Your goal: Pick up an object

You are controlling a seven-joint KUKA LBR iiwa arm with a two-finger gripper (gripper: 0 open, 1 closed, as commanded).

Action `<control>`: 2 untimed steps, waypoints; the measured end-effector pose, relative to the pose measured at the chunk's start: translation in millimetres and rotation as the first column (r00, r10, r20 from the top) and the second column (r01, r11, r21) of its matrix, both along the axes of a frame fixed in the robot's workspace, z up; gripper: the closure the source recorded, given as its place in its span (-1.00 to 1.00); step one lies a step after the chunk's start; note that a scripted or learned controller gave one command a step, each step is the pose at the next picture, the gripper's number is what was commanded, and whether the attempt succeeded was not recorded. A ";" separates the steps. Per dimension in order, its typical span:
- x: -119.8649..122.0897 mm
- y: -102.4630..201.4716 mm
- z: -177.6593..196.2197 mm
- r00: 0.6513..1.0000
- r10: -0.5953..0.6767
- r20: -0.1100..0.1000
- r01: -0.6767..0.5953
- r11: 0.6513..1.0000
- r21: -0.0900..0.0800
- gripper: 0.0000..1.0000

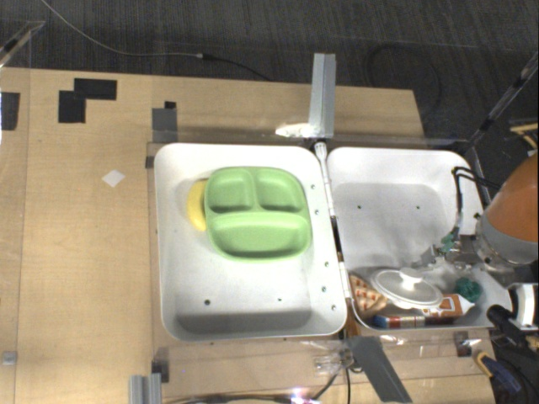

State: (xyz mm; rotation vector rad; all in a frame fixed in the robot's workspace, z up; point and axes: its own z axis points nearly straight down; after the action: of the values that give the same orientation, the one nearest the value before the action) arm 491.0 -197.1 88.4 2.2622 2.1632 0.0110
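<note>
Gripper (438,255) state: you cannot tell. Clear domed plastic lid (408,286) in right white bin (396,183) likely light, slick, flexible; take its rim, not its dome.

- The green divided tray (256,211) in the left bin looks like smooth moulded plastic with a soft sheen.
- Both white bins (210,318) appear to be smooth plastic, faintly glossy along the rims.
- The bench (76,251) looks like pale matt wood.
- The post (322,95) at the bins' 12 o'clock looks like brushed metal.
- The floor (253,15) at the frame's 12 o'clock looks like dark, rough carpet.
- The arm's orange band (515,209) at 3 o'clock looks smooth and slightly glossy.
</note>
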 end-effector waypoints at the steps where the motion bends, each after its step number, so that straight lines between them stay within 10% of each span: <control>1: 2.1 -1.1 12.2 1.000 0.001 0.006 -0.001 1.000 -0.004 1.00; 2: 0.3 38.9 1.8 0.988 0.157 0.003 -0.157 0.988 -0.008 1.00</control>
State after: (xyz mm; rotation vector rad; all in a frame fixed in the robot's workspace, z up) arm 491.3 -158.3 90.1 2.0798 2.3294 0.0084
